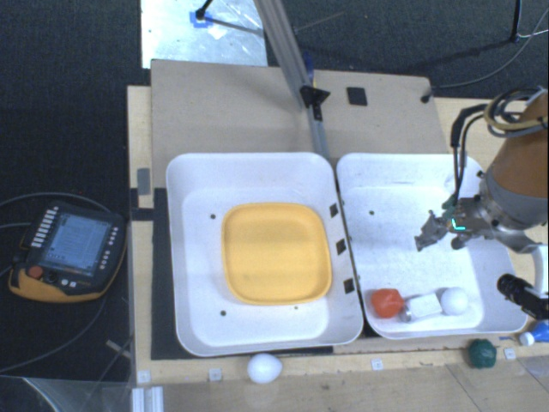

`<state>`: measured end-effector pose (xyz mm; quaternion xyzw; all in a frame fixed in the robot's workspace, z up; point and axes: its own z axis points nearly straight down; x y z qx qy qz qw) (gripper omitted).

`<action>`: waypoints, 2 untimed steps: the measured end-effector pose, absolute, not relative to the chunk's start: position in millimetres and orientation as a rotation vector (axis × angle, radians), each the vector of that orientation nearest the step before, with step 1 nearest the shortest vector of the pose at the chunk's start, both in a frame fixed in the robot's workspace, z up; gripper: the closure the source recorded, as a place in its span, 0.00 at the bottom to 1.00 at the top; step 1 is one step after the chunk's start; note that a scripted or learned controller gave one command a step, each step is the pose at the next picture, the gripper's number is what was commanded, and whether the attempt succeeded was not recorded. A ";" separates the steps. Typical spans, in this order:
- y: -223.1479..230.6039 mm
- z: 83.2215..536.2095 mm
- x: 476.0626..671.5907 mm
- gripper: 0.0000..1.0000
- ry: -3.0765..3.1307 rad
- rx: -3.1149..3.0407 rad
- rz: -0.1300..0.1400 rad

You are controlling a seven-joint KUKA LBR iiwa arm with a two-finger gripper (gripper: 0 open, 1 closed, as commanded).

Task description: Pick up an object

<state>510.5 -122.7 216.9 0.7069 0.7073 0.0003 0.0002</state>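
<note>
- I'm seeing a white egg (264,368) lying on the surface (403,378), just outside the left bin (193,256) holding the yellow plate (276,252).
- In the right bin (390,196), a red object (386,302), a white tube (423,305) and a white ball (454,299) are sitting in a row.
- My tool (442,234) is hovering above them, fingers spread apart, gripping nothing.
</note>
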 end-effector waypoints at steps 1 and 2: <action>-122.7 216.9 510.5 0.00 2.222 2.221 0.001; -125.3 155.2 512.1 0.00 2.223 2.224 -0.004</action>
